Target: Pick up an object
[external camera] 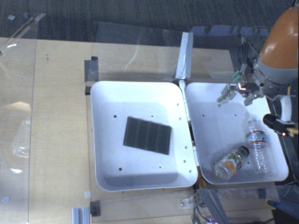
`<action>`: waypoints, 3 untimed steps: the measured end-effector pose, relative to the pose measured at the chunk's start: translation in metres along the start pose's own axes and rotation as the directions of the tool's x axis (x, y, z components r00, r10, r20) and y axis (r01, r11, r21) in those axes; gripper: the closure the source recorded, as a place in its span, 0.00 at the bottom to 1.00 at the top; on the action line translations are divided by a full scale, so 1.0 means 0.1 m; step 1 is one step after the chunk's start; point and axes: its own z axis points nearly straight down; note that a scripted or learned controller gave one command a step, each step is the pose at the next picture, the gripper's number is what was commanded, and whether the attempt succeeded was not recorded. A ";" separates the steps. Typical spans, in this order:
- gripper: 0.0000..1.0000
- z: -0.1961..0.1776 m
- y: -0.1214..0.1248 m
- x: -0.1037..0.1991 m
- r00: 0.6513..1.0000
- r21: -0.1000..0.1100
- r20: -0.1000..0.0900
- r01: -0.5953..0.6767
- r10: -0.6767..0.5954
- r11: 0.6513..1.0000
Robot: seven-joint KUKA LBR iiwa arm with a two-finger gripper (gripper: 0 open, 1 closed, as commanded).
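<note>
Two plastic bottles (232,162) (258,148): light, round, slippery, easy to squash; best grabbed across the middle. Gripper (236,95) fingers apart, holding nothing.

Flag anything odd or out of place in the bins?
Nothing damaged or spilled. Two plastic bottles lie on their sides in the right bin; a dark ribbed pad sits slightly askew in the left bin.
</note>
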 end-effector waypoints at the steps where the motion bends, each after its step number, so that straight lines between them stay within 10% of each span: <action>1: 0.00 0.37 -0.14 -0.77 0.990 -0.001 0.001 -0.139 0.139 0.990; 2: 0.00 1.63 -0.17 -1.00 0.946 -0.001 0.000 -0.324 0.324 0.946; 3: 0.00 1.64 -0.58 -0.36 0.999 -0.013 0.001 -0.047 0.047 0.999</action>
